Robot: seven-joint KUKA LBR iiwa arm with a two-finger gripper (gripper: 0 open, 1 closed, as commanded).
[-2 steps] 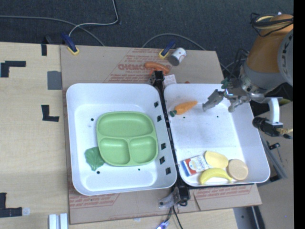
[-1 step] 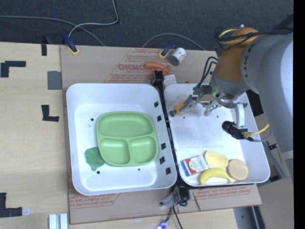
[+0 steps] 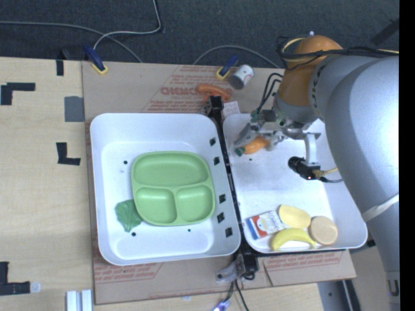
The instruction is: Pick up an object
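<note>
Dark carpet runs across the top of the scene, with a pale wooden bench and a cardboard sheet below it carrying two white bins side by side.

Toward eleven o'clock in the right bin sits a small orange carrot with a green end, lifted slightly at a tilt. The gripper is right over it, and the carrot shows between the fingers, so the pincer is clenched on the carrot. The grey arm, with its orange band, comes in from three o'clock.

At five o'clock in the same bin lie a yellow banana, a pale yellow piece touching it, a round tan biscuit just beside both, and a small red and white carton at their nine o'clock side.

At nine o'clock from all this, the left bin holds a green divided plate near its middle, with a green leafy item touching the plate at its seven o'clock edge.

Beyond the bins at twelve o'clock, on the cardboard, lie an orange sausage-shaped item and a small grey cylinder.
</note>
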